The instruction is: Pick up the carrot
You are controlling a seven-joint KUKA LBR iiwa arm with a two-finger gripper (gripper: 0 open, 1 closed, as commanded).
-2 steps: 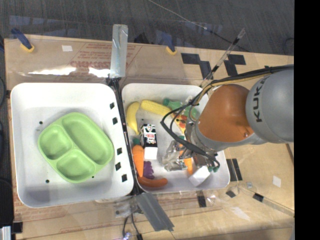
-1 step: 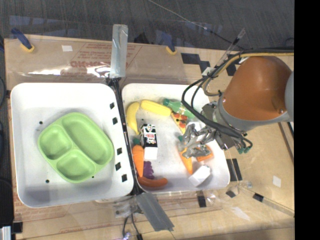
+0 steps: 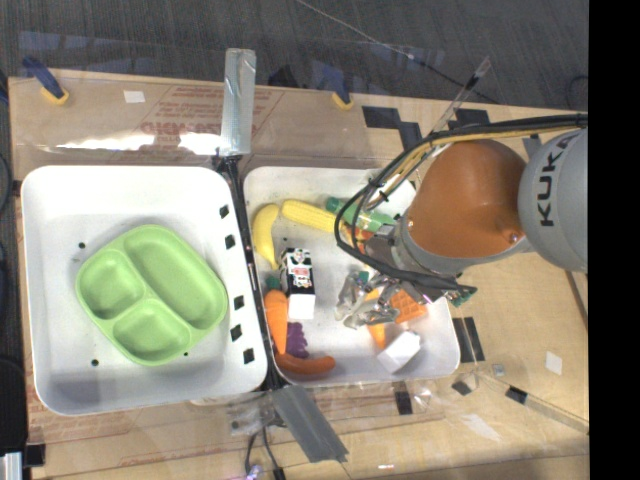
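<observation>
Camera view: carrot [image 3: 275, 313] left of claw [image 3: 366, 305], apart.

Two white bins sit side by side: the left bin [image 3: 40, 268] and the right bin [image 3: 330, 180]. The left one carries one green divided plate [image 3: 150, 293]. The right one carries one carrot [image 3: 276, 318], one banana [image 3: 264, 233], one corn cob [image 3: 308, 214], one purple piece [image 3: 297, 339] and one brown sausage [image 3: 305, 366].

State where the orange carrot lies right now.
The orange carrot lies in the right white bin, against its left wall, beside the purple toy and below the yellow banana.
</observation>
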